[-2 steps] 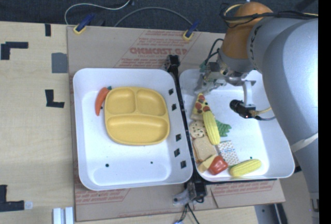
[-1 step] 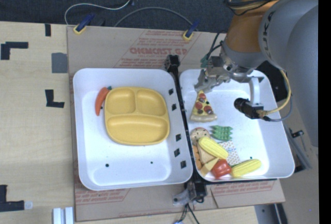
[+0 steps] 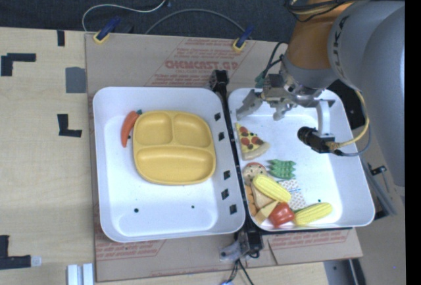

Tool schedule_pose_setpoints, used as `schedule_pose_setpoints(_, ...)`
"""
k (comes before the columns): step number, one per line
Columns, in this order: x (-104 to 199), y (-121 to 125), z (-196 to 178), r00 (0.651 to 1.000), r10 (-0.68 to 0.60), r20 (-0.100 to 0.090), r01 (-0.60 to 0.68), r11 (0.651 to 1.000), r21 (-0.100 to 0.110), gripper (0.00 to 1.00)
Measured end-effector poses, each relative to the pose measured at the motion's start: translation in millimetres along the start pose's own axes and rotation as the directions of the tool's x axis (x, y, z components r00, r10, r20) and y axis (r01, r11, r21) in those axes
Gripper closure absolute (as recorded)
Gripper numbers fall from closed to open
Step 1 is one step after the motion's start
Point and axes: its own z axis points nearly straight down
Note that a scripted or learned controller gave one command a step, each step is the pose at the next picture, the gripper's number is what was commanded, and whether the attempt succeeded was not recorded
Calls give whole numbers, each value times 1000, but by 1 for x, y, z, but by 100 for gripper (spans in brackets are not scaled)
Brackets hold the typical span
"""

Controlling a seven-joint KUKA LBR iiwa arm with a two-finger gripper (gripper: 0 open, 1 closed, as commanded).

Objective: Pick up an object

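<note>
My gripper (image 3: 266,108) hangs over the far left part of the right bin (image 3: 355,165), fingers spread open with nothing between them. Just below it lies a pizza slice toy (image 3: 250,141). Further toward the front sit a green leafy piece (image 3: 281,168), a corn cob (image 3: 271,188), a red tomato-like piece (image 3: 281,214) and a second yellow corn (image 3: 313,212), bunched together. In the left bin (image 3: 112,211) a yellow divided plate (image 3: 174,147) rests with an orange carrot (image 3: 128,127) beside its left edge.
A black divider (image 3: 227,145) runs between the two bins. The grey arm with its orange band (image 3: 322,20) fills the upper right. A black cable loop (image 3: 322,140) hangs over the right bin. Cardboard lies under the bins, held by clamps at the back.
</note>
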Motion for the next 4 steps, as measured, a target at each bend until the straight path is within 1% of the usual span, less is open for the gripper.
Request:
schedule_pose_setpoints(1, -10, -80, 0, 1000, 4, 1, -4, 1000, 5, 0)
schedule_pose_setpoints(2, -66, -91, 69, 1000, 6, 2, -6, 1000, 5, 0)
schedule_pose_setpoints(3, -54, -98, 91, 1000, 6, 10, -6, 1000, -19, 0)
schedule_pose_setpoints(4, -51, -94, 77, 1000, 3, 7, -3, 1000, -30, 100)
